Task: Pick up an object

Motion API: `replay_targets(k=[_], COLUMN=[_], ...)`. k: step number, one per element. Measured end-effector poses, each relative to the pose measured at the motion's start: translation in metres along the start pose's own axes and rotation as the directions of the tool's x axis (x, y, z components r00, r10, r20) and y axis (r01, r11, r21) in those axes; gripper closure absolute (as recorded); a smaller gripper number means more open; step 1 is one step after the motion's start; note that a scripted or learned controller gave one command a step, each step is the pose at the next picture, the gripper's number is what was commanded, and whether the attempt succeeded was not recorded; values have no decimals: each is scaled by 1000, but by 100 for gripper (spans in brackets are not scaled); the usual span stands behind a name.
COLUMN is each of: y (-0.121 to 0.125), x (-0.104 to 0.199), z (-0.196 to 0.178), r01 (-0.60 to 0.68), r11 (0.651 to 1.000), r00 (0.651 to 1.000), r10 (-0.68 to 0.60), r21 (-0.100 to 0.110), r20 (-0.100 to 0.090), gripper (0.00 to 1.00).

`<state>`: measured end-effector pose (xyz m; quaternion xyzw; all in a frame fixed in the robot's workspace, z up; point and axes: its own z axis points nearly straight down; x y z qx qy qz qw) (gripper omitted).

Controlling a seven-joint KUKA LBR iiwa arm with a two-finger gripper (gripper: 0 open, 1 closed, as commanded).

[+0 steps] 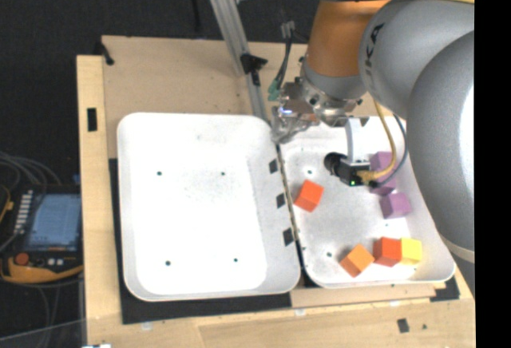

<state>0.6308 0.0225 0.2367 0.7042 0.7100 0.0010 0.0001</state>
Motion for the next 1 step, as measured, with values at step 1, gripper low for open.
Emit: replay_targets(k=[1], y=[11], x=[43], z=[6], r01=[-3], r11=[1000], r00=[1000], r10=[3], r21=[-2], r20=[2], gripper=[100])
